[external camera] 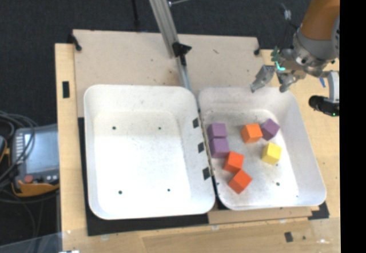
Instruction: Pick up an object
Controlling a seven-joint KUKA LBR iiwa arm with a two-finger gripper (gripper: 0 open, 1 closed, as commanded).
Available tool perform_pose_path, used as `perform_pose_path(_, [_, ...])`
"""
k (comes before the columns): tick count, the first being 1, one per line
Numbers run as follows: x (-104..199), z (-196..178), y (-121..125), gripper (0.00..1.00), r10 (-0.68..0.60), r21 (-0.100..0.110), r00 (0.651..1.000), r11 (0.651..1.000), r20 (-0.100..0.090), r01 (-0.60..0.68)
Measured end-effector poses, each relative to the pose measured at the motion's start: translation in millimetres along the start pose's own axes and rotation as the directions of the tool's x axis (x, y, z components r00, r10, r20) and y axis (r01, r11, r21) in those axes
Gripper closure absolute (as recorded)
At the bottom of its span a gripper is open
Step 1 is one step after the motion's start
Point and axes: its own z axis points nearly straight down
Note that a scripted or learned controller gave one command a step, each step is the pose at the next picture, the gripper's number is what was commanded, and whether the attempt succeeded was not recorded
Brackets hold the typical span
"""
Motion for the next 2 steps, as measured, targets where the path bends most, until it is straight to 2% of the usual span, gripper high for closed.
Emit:
perform_pose_path(1, [-6, 51, 8, 0.0, 0.0, 0.004, 1.0, 1.0, -0.002, 0.0])
perform_pose_path(2, [-6, 93, 5, 0.0, 0.001, 0.003, 1.0, 1.0, -0.001, -0.001])
